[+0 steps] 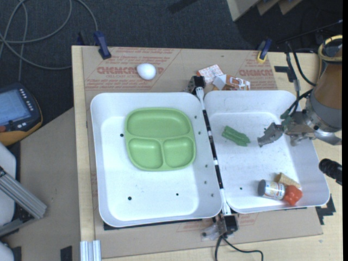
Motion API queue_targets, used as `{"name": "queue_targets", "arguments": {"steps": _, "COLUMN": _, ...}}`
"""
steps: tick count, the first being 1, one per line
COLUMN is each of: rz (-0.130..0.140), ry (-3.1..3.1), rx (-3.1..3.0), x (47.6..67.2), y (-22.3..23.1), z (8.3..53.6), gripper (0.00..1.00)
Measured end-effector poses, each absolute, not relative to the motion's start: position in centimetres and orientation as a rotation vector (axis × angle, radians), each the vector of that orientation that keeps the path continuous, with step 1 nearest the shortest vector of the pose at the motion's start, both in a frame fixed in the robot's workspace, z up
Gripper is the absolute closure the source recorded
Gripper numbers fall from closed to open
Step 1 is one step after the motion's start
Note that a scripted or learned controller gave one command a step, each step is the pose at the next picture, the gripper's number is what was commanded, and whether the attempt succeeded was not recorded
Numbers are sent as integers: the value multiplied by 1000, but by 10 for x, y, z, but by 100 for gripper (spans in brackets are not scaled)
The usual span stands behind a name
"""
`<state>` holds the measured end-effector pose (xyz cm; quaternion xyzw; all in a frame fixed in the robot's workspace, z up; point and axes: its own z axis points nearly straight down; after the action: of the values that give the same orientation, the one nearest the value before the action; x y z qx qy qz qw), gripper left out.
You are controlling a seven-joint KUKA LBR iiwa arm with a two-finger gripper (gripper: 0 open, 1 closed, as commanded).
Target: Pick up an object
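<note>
1. The gripper (267,136) hangs over the right bin (304,162), toward that bin's right edge; whether its fingers are released or clenched cannot be told from this slant, and nothing shows between them.
2. The step in hand looks like the approach: no object is lifted yet.
3. Nearest is a green object (235,135), lying just beside the gripper toward the bin's middle. The next move likely calls for a short shift toward it, then a straight descent.
4. A small bottle (272,190) and a red piece (292,195) lie together near the bin's front-right corner, close to the rim.
5. The bin's centre gives open room; the left bin (109,200) holds a green divided plate (160,138).
</note>
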<state>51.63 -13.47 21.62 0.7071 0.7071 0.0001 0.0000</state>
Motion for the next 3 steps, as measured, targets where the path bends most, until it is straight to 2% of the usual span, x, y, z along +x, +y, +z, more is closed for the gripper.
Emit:
{"name": "queue_targets", "arguments": {"steps": 1, "rz": -1, "ry": 2220, "rx": 2224, "x": 514, "y": -215, "z": 146, "gripper": 0}}
{"name": "queue_targets", "arguments": {"steps": 2, "rz": 5, "ry": 2229, "rx": 2221, "x": 595, "y": -213, "z": 84, "gripper": 0}}
{"name": "queue_targets", "arguments": {"steps": 3, "rz": 2, "ry": 2221, "rx": 2217, "x": 667, "y": -223, "z": 156, "gripper": 0}}
